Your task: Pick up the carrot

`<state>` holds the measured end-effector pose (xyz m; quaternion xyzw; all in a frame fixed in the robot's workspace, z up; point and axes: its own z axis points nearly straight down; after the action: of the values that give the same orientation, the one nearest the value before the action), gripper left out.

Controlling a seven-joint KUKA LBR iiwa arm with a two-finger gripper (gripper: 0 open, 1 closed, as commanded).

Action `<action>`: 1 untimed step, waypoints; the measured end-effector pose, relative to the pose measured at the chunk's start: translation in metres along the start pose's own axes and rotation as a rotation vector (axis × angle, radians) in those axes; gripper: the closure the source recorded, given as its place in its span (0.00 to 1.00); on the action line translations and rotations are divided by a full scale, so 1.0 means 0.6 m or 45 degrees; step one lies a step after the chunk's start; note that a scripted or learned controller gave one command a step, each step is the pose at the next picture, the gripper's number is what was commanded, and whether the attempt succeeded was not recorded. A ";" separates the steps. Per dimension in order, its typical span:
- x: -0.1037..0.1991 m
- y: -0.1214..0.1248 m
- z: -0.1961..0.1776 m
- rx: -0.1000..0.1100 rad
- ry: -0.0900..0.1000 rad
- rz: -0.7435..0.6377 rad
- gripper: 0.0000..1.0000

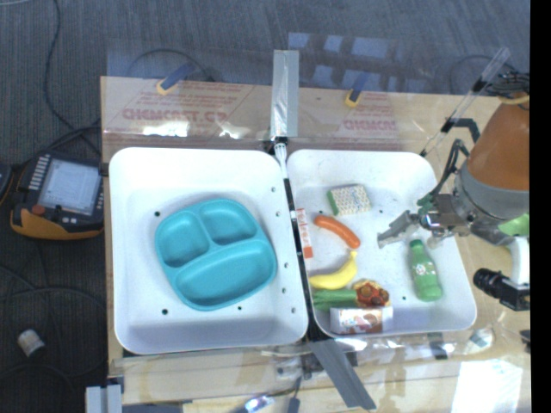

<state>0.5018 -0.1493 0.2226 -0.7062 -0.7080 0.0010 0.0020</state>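
Hovering over the right bin (405,166), gripper (393,229) sits right of centre in the frame, fingers spread, nothing between them. Carrot (337,230) lies on the bin floor toward the frame's middle, near the divider, close to the fingertips but apart. Yellow banana (337,274) just below it, patterned sponge (349,200) just above, green bottle (423,270) lower right. Blue tray (215,252) in the left bin. Judgement: approach under way; grasp and lift not yet done.
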 end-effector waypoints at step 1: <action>0.048 -0.028 0.107 0.002 0.000 0.311 0.00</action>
<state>0.4846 -0.1204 0.1588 -0.7872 -0.6166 0.0021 0.0024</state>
